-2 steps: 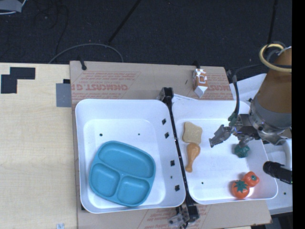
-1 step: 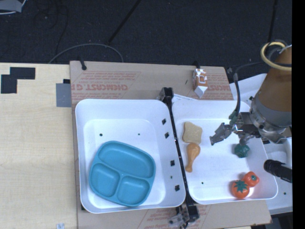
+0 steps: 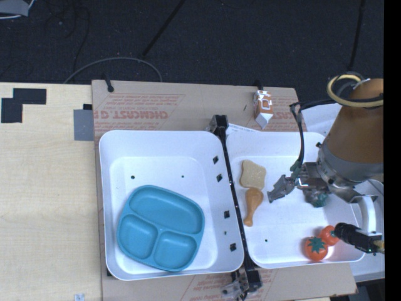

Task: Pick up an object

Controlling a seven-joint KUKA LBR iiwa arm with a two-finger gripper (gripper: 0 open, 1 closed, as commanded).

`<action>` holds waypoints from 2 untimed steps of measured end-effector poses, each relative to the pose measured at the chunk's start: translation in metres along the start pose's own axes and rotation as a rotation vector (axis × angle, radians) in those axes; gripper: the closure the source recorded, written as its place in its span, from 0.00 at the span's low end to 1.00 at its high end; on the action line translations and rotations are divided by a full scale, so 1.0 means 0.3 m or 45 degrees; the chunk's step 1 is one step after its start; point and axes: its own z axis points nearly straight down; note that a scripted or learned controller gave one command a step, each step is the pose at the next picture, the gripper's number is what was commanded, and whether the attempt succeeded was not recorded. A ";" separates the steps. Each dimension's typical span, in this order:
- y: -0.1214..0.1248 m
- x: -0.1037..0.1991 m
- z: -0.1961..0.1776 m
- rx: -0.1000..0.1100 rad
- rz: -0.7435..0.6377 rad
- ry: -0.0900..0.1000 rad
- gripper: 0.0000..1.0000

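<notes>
Two shallow white bins sit side by side on a brown cardboard sheet [image 3: 163, 105] with red print, which lies on a pale wooden worktop [image 3: 44, 187]. At the far left the worktop carries a few flat black marks and a grey square. The left bin [image 3: 163, 158] holds one thing, a blue divided plate [image 3: 161, 227] with three compartments, lying flat in the near half of the bin, close to its front wall. A black bracket [image 3: 220, 125] stands where the two bins meet at the back. Just right of it, on the cardboard behind the bins, stands a small white and orange carton [image 3: 263, 107]. In the right bin [image 3: 282, 240], near its left wall, lies a tan toy bread slice [image 3: 253, 175], and a toy chicken drumstick [image 3: 252, 205] lies just in front of it, its thin end pointing toward the front wall; the two look to be touching or nearly so. The gripper [image 3: 279, 190] hangs over the middle of this bin, just right of the bread and drumstick and apart from both; nothing can be seen held in it, and whether it is wide or narrow cannot be told. A small teal thing [image 3: 318, 199] shows beside the wrist, too hidden to name. A red toy tomato [image 3: 318, 244] with a green top rests in the bin's front right corner, well apart from the gripper. The arm [image 3: 357, 137], orange above grey, rises at the far right.
</notes>
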 end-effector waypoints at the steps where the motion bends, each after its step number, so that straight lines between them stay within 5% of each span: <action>1: 0.002 -0.014 0.141 -0.002 0.001 0.000 0.00; 2: 0.007 -0.004 0.353 0.002 0.000 0.001 0.00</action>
